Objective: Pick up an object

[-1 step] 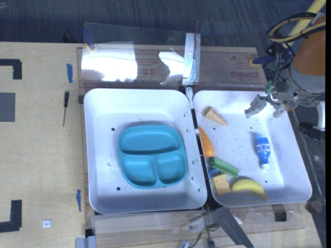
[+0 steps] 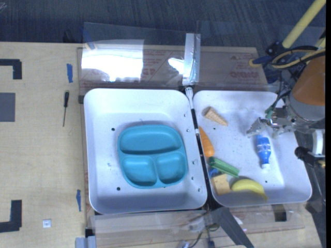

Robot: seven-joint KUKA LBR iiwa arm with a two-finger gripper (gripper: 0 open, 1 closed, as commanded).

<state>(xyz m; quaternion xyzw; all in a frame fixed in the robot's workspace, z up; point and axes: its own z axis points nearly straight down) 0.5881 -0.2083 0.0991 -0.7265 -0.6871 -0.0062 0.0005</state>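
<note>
White plastic, two shallow bins side by side across the middle of the frame. Left bin point(image 2: 98, 138) carries a blue divided tray point(image 2: 152, 155), the biggest item by far. Right bin point(image 2: 295, 187) holds the loose pieces, any of which would serve as the object to pick up.

Arm point(image 2: 310, 87) enters at the right edge, upper half of the frame, orange band showing. Wrist bent inward and down, the gripper point(image 2: 264, 124) low over the upper middle of the right bin — metal tips pointing toward frame left. Too small and cluttered to read; cannot tell how wide it stands, and nothing is visibly caught in it.

Pieces, largest down:
- banana point(image 2: 248, 185), lower centre of the right bin
- carrot point(image 2: 206, 144), along the bin's left wall
- white bottle with blue label point(image 2: 263, 151), just below the gripper, lying flat
- green piece point(image 2: 224, 166), between carrot and banana
- cone point(image 2: 215, 116), upper left of that bin
- tan block point(image 2: 220, 184), touching the banana's left end

Risks, as I judge them: the bottle is round and lying down — a slightly off-centre close would likely roll it aside. The lower-left cluster sits tightly packed, so a descent there could pinch two things or jam against the wall.
</note>
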